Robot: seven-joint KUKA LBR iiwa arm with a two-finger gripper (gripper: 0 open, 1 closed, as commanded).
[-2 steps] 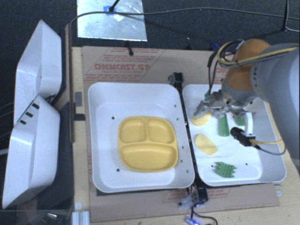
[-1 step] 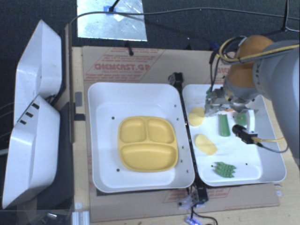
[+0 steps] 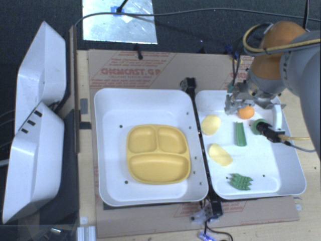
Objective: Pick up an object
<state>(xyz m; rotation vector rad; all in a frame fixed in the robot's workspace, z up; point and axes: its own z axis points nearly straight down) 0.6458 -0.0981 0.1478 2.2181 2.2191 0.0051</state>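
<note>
Grey metal two-finger gripper (image 3: 236,106) hangs at the right white bin's (image 3: 291,177) far edge; whether it is released or clenched, I cannot tell. Touching its right side lies a small round orange ball (image 3: 246,113), nearest object.

You see two glossy white plastic bins (image 3: 150,97), a matt yellow plastic divided tray (image 3: 158,153), printed brown cardboard (image 3: 130,69) lining the tabletop, and a shiny metal plate (image 3: 119,14) on dark carpet.
</note>
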